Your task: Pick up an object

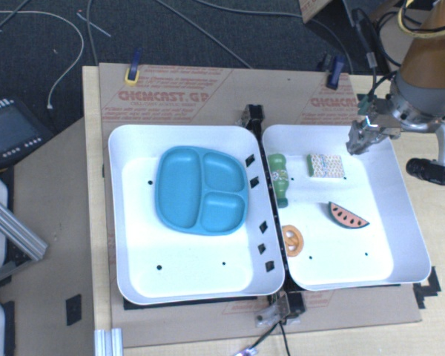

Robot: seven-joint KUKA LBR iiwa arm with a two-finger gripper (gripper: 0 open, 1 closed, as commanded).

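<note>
Watermelon slice (348, 216) flat, wedge-shaped; gripper (362, 136) near.

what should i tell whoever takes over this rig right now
Gripper: above the far right corner of the right bin, nothing seen between its fingers; open or shut is unclear.
Right bin holds: green bottle along the left wall, patterned block near the gripper, watermelon slice mid-bin, pretzel toward the near left.
Left bin: blue divided plate.
Done: nothing picked yet.
Left: descend on one object, likely the patterned block as it lies closest, grip and lift.
</note>
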